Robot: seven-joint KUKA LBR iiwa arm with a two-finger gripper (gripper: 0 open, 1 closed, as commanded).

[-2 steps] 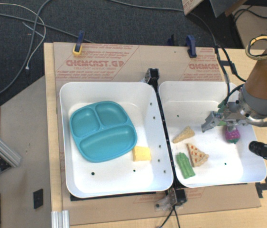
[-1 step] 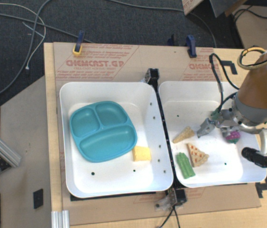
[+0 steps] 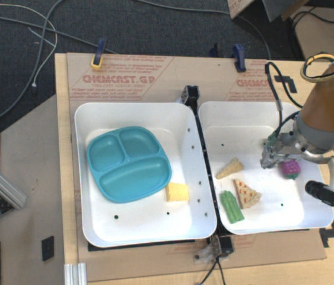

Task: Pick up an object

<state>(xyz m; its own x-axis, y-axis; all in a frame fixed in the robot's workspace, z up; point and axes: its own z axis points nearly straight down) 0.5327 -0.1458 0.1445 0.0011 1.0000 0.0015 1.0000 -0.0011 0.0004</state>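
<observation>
My gripper hangs low over the right bin, near its middle right, with the grey and orange arm reaching in from the right. A purple toy lies just right of the gripper and slightly nearer the camera, partly under the wrist. Left of the gripper a tan wedge rests on the bin floor. Nearer the front lie a pizza slice and a green piece, side by side.
The left bin holds a teal divided plate and a yellow block by its right wall. A black divider rail runs between the bins. Cables hang at the right bin's back right.
</observation>
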